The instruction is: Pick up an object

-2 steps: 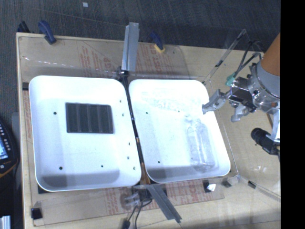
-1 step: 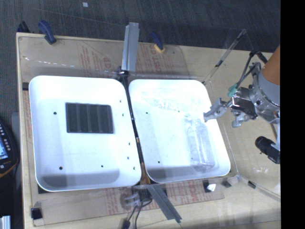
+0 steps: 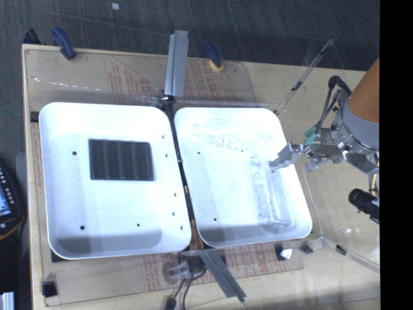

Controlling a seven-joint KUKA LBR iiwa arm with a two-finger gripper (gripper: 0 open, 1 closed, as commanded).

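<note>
Jaws sit too small and side-on for me to tell if they are parted or closed, with the gripper (image 3: 282,159) over the right bin's (image 3: 219,232) far-right side. Nothing looks lifted yet: the dark ridged block (image 3: 121,160) lies flat in the left bin (image 3: 61,192), well apart, so I'd say the whole pick remains.

arm (image 3: 364,102): cut off at right edge | clear object (image 3: 270,196) in right bin (image 3: 219,234): outline blurred, kind cannot be told | device (image 3: 8,202): cropped at left edge
</note>
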